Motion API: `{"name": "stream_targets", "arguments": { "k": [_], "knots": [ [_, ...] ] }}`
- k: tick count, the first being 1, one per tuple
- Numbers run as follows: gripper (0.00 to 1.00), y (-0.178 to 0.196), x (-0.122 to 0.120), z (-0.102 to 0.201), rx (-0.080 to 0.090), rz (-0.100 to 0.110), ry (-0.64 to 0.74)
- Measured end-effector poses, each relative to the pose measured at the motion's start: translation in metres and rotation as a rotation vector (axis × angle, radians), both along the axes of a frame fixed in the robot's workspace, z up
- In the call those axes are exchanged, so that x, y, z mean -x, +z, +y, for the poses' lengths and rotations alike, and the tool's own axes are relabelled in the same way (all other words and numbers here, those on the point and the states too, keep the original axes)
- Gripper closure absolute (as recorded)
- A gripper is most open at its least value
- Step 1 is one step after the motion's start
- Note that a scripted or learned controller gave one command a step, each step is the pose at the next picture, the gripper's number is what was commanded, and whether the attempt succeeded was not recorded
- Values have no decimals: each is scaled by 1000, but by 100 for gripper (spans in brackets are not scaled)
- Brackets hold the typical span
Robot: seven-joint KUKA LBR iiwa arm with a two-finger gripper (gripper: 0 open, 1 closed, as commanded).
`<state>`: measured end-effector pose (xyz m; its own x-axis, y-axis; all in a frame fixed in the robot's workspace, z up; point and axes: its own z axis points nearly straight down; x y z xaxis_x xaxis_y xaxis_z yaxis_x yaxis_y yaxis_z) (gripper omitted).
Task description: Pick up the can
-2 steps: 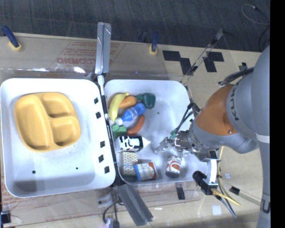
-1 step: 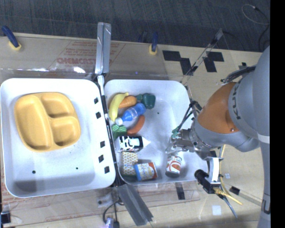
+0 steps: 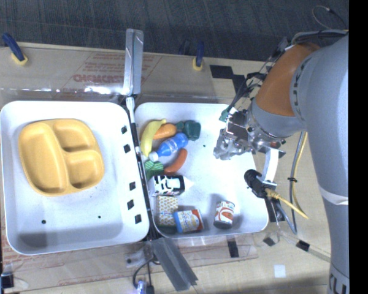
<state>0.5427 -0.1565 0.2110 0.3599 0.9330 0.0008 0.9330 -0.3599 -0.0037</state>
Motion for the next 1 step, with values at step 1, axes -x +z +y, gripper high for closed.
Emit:
{"name": "stream_targets", "arguments": {
  "k": [1],
  "knots": [
    [0,0,0,0,0,1,0]
  ]
}}
